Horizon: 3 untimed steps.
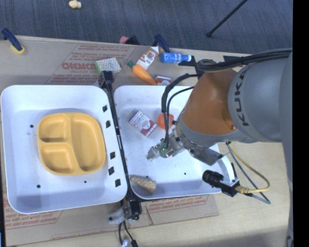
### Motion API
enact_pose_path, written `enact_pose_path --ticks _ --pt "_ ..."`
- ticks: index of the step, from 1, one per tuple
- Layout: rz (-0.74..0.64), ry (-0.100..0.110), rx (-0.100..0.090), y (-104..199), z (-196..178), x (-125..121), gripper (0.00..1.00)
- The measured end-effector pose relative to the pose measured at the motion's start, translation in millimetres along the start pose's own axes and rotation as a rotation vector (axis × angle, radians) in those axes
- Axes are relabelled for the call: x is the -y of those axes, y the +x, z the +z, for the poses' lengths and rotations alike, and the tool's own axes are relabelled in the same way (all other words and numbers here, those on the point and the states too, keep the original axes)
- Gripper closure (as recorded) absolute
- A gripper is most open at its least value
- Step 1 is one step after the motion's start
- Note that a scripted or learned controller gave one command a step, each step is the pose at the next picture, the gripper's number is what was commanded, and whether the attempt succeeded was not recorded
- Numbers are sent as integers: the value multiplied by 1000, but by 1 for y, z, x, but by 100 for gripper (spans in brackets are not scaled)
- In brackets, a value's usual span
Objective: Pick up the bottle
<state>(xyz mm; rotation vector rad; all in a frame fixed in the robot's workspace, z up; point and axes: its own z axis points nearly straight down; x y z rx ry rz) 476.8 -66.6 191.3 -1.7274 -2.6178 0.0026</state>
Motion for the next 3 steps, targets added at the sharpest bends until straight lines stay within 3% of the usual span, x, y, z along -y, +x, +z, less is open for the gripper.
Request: enact_pose_path --ticks 1,2,3 --pt "-451 1 1 64 0 -27 100" --pt "-676 -2 4 147 0 -62 100" --pt "-694 -2 6 120 -56 -51 100"
